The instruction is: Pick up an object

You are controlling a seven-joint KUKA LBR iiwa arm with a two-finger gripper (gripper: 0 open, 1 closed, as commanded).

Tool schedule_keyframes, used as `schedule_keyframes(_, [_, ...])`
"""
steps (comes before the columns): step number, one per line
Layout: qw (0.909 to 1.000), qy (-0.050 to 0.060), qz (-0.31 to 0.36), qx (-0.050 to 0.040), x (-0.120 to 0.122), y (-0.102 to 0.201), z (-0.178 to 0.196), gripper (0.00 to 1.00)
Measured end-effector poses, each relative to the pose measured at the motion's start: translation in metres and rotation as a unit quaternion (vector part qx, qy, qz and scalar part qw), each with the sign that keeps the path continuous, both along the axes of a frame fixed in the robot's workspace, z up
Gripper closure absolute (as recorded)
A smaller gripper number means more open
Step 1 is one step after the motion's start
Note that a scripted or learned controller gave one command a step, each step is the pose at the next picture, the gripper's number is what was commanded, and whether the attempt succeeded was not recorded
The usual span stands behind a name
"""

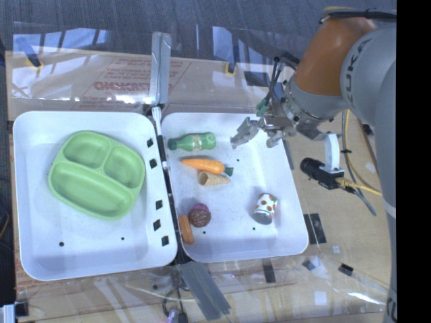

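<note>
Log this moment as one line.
hand: open, above right bin | holding: nothing | nearest: green bottle

Count of things in the two bins

Left bin [27, 247]: one green divided plate [96, 173]. Right bin [286, 237]: one green bottle [192, 142], one carrot [203, 165], one cone-shaped piece [212, 178], one dark red round fruit [199, 215], one small orange piece [186, 229], one painted cup [265, 208].

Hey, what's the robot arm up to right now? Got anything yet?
Gripper open, above right bin's far corner, holding nothing. Green bottle and carrot nearest, untouched. Nothing blocking them.
</note>
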State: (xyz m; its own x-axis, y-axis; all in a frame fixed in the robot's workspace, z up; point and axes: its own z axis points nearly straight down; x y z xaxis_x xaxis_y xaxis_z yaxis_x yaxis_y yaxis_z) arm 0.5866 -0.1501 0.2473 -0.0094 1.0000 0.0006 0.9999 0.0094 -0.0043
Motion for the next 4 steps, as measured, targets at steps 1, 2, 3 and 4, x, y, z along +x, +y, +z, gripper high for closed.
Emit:
schedule_keyframes(1, [0.9993, 0.001, 0.037, -0.0002, 0.02, 0.039, -0.138, 0.0])
schedule_keyframes(2, [0.9986, 0.0, 0.053, -0.0002, 0.006, 0.057, -0.156, 0.0])
schedule_keyframes(3, [0.9986, 0.001, 0.054, -0.0005, 0.006, 0.057, -0.146, 1.0])
schedule_keyframes(4, [1.0, -0.002, 0.01, -0.0003, 0.063, 0.097, -0.055, 1.0])
